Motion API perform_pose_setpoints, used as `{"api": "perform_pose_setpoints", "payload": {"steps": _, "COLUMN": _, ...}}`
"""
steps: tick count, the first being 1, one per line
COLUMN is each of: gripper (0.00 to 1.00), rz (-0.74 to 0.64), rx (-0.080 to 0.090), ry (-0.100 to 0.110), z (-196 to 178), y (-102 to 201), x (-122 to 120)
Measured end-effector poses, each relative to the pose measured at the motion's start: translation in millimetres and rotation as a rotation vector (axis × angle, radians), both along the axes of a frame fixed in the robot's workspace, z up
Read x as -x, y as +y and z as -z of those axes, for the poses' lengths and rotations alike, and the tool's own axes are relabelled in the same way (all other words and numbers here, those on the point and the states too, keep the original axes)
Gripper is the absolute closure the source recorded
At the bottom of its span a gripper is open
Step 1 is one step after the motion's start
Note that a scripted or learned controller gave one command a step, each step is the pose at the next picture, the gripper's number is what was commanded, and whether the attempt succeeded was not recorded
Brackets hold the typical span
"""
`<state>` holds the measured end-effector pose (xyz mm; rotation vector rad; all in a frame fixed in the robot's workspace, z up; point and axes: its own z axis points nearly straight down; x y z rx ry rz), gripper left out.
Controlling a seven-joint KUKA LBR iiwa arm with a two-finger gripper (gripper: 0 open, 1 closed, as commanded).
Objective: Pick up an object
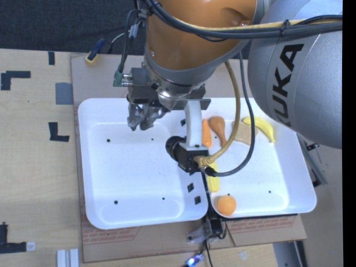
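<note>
The objects lie in the right bin (289, 193), to the right of the gripper (140, 118): an orange ball (226, 205) at that bin's near left corner; a carrot (206, 132) and a brown drumstick-shaped piece (217, 125) near its far left edge; a banana (261, 128) further right, beside a tan wedge (243, 132); a yellow piece (212, 182) against the divide between the bins, partly hidden by a black fitting (183, 153) and cable (236, 115). The gripper hangs over the far part of the left bin (111, 171), well apart from all of these; nothing shows between its dark fingers; whether they are spread or pressed together cannot be told, since they blur into one dark cluster from this angle. The grey arm (295, 65) with its orange band (194, 21) fills the top right. The left bin's floor is bare white with a few small dark dots; both bins rest on cardboard (111, 235) on a wood-toned bench (33, 171) marked with black tape pieces; a dark cloth (55, 15) lies beyond the far edge; a yellow-and-blue object (94, 52) sits at the cardboard's far left corner.
</note>
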<state>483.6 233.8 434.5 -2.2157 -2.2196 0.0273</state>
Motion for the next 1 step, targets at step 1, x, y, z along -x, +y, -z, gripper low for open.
{"api": "perform_pose_setpoints", "payload": {"steps": 1, "gripper": 1.0, "rz": 0.003, "rx": -0.004, "ry": -0.008, "z": 4.2, "y": -41.6, "x": -1.6}}
